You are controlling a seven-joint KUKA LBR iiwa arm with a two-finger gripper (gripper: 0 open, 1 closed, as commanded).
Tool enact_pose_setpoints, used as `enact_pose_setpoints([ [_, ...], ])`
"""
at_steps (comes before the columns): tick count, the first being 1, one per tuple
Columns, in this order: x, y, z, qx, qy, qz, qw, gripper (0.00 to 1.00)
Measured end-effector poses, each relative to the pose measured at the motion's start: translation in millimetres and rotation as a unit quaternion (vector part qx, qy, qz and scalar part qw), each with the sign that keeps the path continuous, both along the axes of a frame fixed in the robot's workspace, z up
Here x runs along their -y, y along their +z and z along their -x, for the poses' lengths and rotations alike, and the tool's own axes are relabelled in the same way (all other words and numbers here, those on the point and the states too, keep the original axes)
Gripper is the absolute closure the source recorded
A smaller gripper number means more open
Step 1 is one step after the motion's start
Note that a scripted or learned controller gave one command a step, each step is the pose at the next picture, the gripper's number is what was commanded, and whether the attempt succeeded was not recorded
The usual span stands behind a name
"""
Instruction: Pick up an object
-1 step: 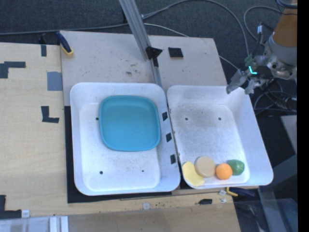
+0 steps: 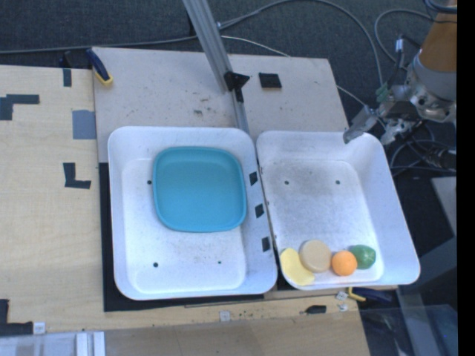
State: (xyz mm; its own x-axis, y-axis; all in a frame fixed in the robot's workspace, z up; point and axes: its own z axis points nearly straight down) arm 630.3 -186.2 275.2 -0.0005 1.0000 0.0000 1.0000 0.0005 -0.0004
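Gripper [image 2: 371, 128]: two-finger, dark, on the grey arm with the orange band [image 2: 439, 39]. We found it at the far right corner of the right white bin [image 2: 393, 199], over the rim. We could not tell how it was set; nothing showed in its grasp.

Candidate items, all along the near edge of the right bin:
- flat yellow rounded piece [image 2: 295, 268], at the near left corner;
- tan disc-shaped block [image 2: 315, 255], overlapping the yellow piece;
- small orange ball [image 2: 344, 263], touching the tan disc;
- green rounded object [image 2: 363, 256], just beside the ball.

Risks, as we judged them: the four lay packed in a row against the near wall, so a descending finger could strike a neighbour or the wall instead of straddling one item. The ball would likely roll; the yellow piece looked too flat to pinch.

Other entries: large square turquoise plastic plate [image 2: 199, 188], centred in the left white bin [image 2: 126, 221], well apart from the gripper. A slanted grey metal post [image 2: 215, 39] stood beyond the bins' far edges. Cables [image 2: 356, 21] lay on the floor near the arm.
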Motion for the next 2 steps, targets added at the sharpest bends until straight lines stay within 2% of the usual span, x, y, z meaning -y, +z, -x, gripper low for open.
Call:
enact_pose_setpoints([
  [1, -4.5, -62.0, -3.4, -0.003, 0.000, -0.0006, 1.0000, 0.00],
  [2, 3.4, -109.0, -2.1, -0.002, 0.000, -0.0003, 1.0000, 0.00],
])
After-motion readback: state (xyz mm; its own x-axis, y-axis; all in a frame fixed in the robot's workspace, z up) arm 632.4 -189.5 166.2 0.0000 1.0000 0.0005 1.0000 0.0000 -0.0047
